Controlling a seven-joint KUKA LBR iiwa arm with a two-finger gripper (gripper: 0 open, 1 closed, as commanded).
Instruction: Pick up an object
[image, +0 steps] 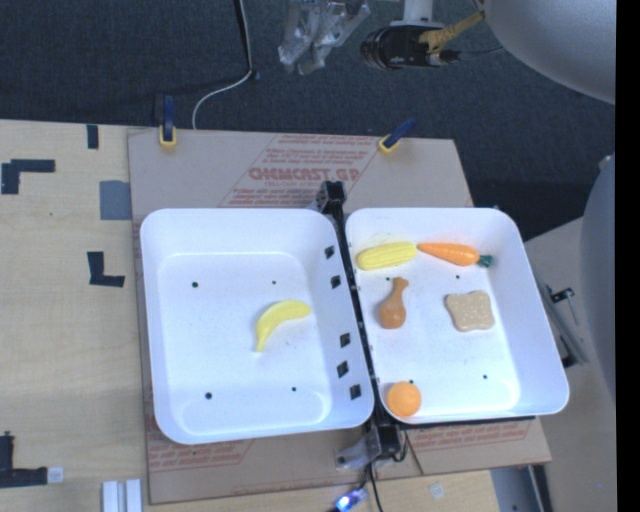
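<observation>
A yellow banana (282, 320) lies in the middle of the left bin (152, 330). The right bin (532, 310) holds a yellow corn cob (386, 255) and an orange carrot (452, 253) along its far side. Below them lie a brown chicken drumstick (393, 303) and a tan slice of bread (469, 311), with an orange ball (403, 398) at the near left corner. My gripper (312, 35) hangs blurred at the top of the view, beyond the far edge of the bench and well away from every object, with nothing seen in it.
The grey arm (560, 40) crosses the top right corner. Both bins rest on a brown board (300, 170) held by two clamps at its far edge. A white cable (225, 85) runs over the dark floor behind the bench.
</observation>
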